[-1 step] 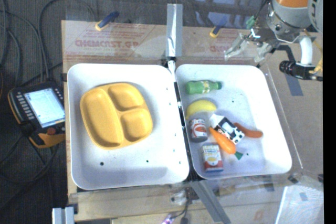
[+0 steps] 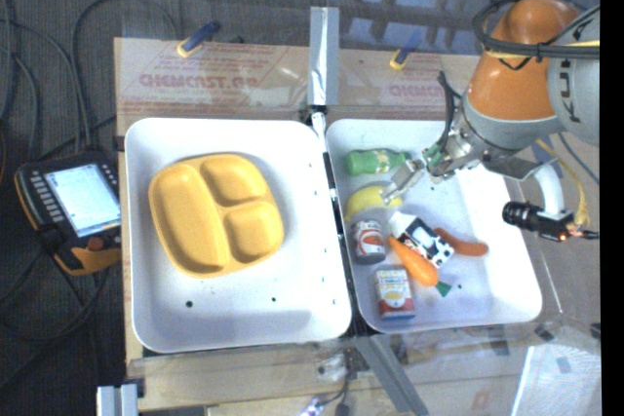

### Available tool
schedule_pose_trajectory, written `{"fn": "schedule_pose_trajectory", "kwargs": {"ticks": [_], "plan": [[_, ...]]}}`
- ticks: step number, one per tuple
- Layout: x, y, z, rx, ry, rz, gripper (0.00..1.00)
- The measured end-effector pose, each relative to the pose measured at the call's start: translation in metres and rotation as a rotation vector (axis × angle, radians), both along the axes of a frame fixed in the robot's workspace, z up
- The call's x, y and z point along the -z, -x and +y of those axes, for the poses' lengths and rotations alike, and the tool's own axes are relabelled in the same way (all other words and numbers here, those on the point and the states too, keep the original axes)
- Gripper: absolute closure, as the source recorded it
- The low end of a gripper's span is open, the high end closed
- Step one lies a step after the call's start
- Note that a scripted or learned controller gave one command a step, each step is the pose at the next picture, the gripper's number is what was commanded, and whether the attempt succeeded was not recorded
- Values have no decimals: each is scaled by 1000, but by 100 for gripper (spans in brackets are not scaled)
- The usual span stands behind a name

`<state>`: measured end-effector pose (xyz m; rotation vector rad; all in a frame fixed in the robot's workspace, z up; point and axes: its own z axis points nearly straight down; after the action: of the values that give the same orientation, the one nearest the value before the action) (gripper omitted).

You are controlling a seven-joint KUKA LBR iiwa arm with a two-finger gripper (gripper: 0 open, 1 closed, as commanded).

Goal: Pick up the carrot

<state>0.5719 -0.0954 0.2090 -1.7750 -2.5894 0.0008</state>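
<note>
Bench with two white bins: left bin (image 2: pixel 156 307) carrying a yellow divided tray (image 2: pixel 216 212), right bin (image 2: pixel 507 292) carrying the carrot (image 2: pixel 414 262) near its front edge, gripper (image 2: pixel 402 182) above, fingers apart, clasping nothing.

Single fixed camera: above the desk (image 2: pixel 224 73), looking down at a slant, both bins (image 2: pixel 146 307) in frame, middle distance.
</note>
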Motion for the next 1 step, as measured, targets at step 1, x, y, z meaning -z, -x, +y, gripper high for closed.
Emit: {"fn": "schedule_pose_trajectory", "kwargs": {"ticks": [1], "plan": [[102,40,-24,-143,4,-8,0]]}}
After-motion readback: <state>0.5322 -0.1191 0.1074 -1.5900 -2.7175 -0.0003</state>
